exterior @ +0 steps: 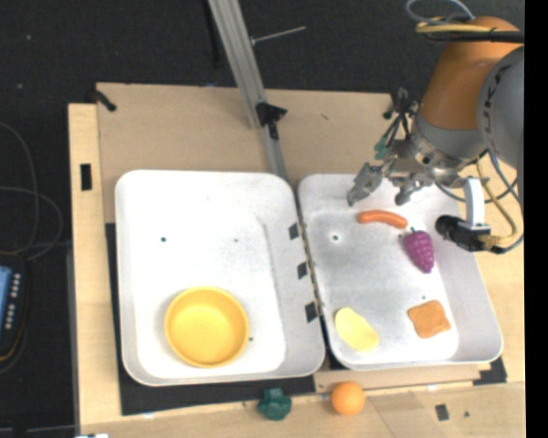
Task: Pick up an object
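Robot hand (386,187) with its fingers spread apart and nothing between them, poised at the far edge of the right bin (466,340), just above an orange sausage (382,217); purple grapes (419,249) lie near, a yellow bowl (206,325) in the left bin (201,213)

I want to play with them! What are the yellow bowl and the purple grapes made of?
The yellow bowl looks like smooth plastic: one even colour with a soft shine. The purple grapes are probably toy plastic or rubber, since the bumps look moulded in one piece, but the view is too blurry to be sure.
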Motion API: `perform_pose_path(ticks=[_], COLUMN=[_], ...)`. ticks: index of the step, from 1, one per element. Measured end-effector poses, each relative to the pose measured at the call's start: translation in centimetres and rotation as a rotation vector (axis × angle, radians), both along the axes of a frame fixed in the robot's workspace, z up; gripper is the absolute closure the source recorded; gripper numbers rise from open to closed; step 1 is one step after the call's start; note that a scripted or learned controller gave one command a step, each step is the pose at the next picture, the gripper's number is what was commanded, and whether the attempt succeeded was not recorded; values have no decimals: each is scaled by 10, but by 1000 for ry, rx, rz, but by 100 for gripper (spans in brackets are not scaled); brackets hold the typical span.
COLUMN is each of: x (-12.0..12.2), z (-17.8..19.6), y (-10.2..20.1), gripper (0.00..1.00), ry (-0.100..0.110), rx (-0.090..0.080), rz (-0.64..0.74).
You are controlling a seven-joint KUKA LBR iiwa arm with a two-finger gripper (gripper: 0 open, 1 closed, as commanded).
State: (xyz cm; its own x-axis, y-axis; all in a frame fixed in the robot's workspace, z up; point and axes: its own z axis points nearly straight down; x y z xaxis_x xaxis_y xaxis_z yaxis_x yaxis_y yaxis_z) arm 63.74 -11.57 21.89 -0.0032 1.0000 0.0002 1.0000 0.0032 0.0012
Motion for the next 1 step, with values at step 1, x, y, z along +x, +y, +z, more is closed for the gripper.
perform_pose_path(ticks=[1], x=[0], z=[0], y=[0], gripper=[0], ry=[0], rx=[0], rz=[0])
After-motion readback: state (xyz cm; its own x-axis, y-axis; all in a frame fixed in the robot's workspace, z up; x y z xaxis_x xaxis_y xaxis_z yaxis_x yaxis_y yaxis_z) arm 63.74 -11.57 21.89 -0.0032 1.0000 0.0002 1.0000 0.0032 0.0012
